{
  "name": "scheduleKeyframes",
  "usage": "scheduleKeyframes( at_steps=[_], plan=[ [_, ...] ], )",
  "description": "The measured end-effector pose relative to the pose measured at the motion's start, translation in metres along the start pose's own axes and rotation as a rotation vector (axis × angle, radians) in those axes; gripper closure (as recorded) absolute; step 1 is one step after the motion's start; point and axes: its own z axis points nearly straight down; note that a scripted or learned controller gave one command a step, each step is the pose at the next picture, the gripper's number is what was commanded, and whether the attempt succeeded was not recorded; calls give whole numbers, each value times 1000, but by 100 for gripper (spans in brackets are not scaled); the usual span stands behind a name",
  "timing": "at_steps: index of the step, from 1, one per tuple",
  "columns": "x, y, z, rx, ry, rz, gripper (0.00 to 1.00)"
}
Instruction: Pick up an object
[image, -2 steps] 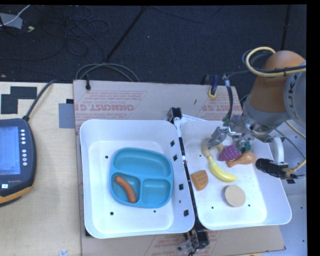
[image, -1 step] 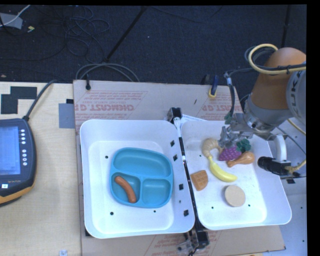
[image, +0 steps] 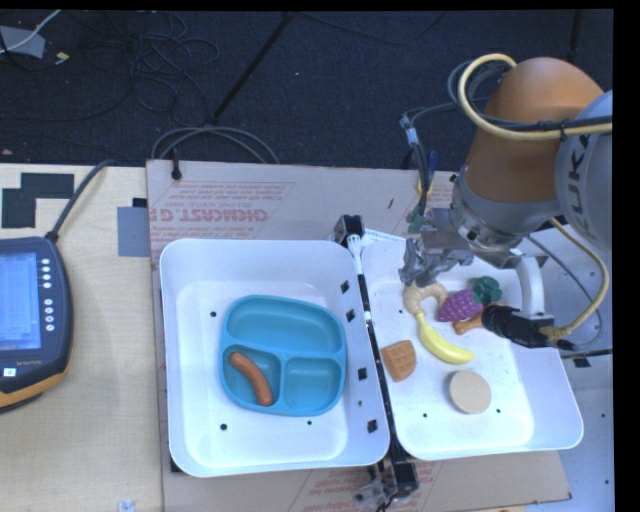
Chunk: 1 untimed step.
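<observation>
The right bin holds a yellow banana, purple grapes, a dark green piece, an orange waffle-like square, a tan round cookie and a pale curved piece. My gripper hangs over the bin's far left part, just above the pale curved piece and left of the grapes. In the left bin a blue divided plate carries a brown sausage.
A pendant with a screen lies on the bench at far left. The bins meet along a clipped ridge. Cardboard lies under both bins. Cables run across the dark floor behind.
</observation>
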Motion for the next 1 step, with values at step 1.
scheduleKeyframes(
  at_steps=[1],
  plan=[
    [29, -87, -118, -7, 1, 3, 100]
  ],
)
